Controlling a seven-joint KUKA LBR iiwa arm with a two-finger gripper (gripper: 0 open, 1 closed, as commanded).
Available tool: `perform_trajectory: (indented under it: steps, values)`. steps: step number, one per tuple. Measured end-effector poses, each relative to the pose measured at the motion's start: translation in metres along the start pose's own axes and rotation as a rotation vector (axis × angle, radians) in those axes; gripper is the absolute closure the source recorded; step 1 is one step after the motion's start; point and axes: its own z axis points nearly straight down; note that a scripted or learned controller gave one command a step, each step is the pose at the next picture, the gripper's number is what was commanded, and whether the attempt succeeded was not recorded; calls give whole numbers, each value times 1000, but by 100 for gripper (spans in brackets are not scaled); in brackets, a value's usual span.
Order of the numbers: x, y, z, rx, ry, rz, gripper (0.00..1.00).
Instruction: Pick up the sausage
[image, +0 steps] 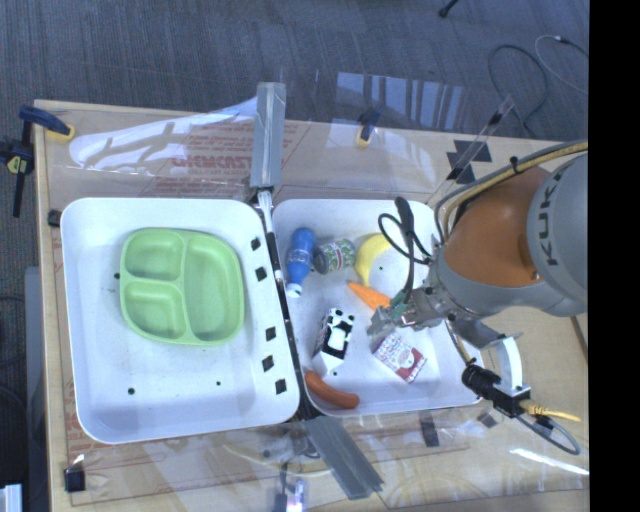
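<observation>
The sausage (331, 391), reddish-brown and short, lies at the front left corner of the right bin (450, 400). My gripper (393, 318) hangs over the middle of that bin, right and behind the sausage, just above a red and white packet (399, 357). The arm's orange band and grey wrist cover the bin's right side.
In the right bin lie a blue bottle (299, 257), a green-labelled can (335, 256), a yellow ball (377, 257), an orange carrot (369, 295) and a black and white cow toy (336, 334). The left bin (90, 400) holds a green divided plate (182, 286).
</observation>
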Motion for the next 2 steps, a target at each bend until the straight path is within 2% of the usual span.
perform_trajectory:
  steps: [1, 2]
  values:
    - [-30, 31, -53, -5, -2, -130, 100]
    - [-32, 41, -248, -6, -4, -217, 100]
